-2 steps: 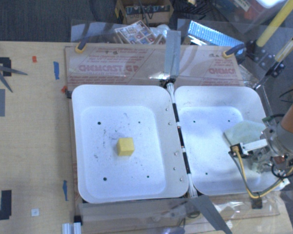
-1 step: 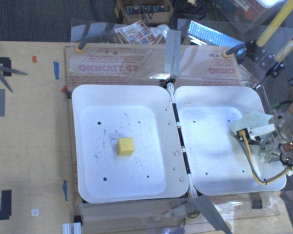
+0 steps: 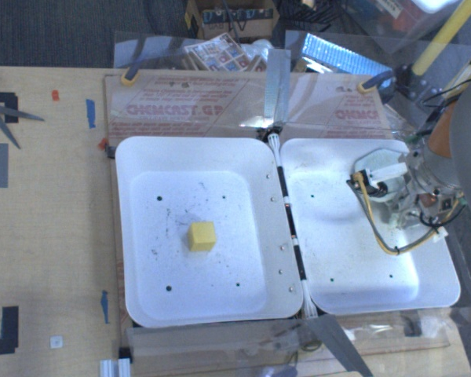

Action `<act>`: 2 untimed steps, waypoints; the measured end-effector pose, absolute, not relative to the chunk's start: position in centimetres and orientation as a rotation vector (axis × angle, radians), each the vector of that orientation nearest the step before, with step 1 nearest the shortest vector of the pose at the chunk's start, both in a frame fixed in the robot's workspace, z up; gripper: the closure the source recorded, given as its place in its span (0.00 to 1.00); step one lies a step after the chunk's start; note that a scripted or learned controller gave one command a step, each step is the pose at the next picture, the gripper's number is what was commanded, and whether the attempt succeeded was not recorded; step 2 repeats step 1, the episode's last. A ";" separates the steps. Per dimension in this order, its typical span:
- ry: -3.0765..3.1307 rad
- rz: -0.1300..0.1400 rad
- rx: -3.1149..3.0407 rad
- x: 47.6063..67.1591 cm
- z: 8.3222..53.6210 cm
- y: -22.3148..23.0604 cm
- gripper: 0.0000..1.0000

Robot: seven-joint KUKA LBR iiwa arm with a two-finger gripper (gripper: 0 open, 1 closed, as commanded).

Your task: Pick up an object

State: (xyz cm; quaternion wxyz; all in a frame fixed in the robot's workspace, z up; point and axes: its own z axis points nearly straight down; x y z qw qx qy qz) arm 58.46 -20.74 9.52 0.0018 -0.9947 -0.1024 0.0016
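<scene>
Yellow block (image 3: 202, 236) sits mid-floor in the left bin (image 3: 133, 163); the tool (image 3: 392, 203), its grip state unclear, hangs over the right bin (image 3: 322, 289) and should cross, center overhead, then descend.

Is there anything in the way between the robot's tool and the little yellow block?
Just the bin edges. The tool is over the right bin, and the yellow block sits alone in the left bin. Between them run the two raised rims where the bins meet. Lifting over them should be easy.
</scene>
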 end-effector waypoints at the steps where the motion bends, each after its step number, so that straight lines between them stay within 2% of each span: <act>1: -0.574 -0.006 -3.081 53.0 8.7 -22.0 1.00; 2: -0.574 -0.006 -3.081 53.0 8.7 -22.0 1.00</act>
